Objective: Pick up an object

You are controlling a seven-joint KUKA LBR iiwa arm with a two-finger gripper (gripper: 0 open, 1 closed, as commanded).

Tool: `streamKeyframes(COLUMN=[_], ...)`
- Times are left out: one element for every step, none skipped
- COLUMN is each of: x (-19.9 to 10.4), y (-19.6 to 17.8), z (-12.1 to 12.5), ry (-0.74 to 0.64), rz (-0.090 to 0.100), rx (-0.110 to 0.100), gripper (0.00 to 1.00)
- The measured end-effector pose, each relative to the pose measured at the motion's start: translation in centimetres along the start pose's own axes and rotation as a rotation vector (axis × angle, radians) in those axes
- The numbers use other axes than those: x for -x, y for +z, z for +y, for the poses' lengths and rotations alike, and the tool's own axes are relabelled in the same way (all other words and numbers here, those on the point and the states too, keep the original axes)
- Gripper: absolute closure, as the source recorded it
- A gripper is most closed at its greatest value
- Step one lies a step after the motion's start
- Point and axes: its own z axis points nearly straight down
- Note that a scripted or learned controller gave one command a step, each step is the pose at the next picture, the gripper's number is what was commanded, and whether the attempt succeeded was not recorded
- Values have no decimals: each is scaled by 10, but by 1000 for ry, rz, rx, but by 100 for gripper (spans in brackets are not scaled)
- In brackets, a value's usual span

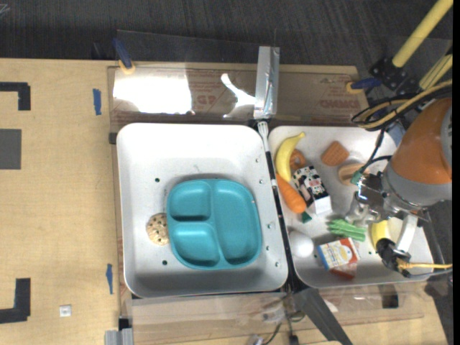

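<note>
Fingers of the gripper (364, 195) sit under the grey wrist and its metal fittings, so whether they are spread or closed cannot be told, and nothing can be seen between them. It hangs over the right side of the right bin (313, 277), with the arm's orange band (427, 149) above it at the picture's right edge. The things to pick from lie in this bin. A yellow banana (286, 157) curves along the upper left, just beside the wall shared with the other bin, and an orange carrot (292, 194) lies below it, slanting down toward the middle. A black-and-white patterned box (309, 181) lies just right of the carrot, touching or nearly touching it. An orange-brown block (334, 153) rests near the top of the bin, with a tan piece (349, 169) just below it, close to the gripper. Green sticks (347, 228) lie just below and left of the gripper, a small yellow piece (379, 231) just to their right, and a red-and-white carton (338, 254) sits near the bin's lower edge. The left bin (136, 157) holds a teal divided plate (213, 221) at its middle and a speckled cookie (157, 228) touching the plate's left rim. Both bins stand on the tan tabletop (50, 214), which bears strips of blue tape (97, 100).
</note>
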Motion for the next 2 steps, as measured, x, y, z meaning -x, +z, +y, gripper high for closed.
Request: streamKeyframes(x=[12,-23], y=[-7,24], z=[-29,-14], ry=[-18,-313], rz=[0,0], rx=[-1,24], gripper=[100,100])
